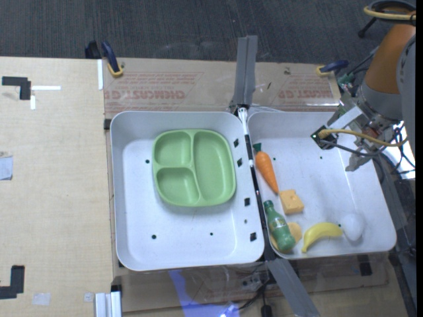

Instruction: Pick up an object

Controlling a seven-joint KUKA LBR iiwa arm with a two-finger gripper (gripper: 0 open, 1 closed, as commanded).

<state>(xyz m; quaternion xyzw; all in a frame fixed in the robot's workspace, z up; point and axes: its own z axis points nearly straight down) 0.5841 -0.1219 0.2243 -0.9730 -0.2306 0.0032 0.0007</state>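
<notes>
Gripper (362, 152) over right bin's (380, 197) far edge, jaw spread not discernible, nothing seen held. Carrot (266, 171) near left wall, apart from cheese wedge (291, 202). Probably light, rigid, smooth plastic; best pinched across thick upper end.

Arm (395, 58): showing a rounded orange band above a grey wrist section.
Wrist housing (377, 101): looking grey and blocky, its pale metal faces catching light.
Cables (350, 133): running as a yellow lead beside thin black wires, with a black and yellow loop curling above the orange band.
</notes>
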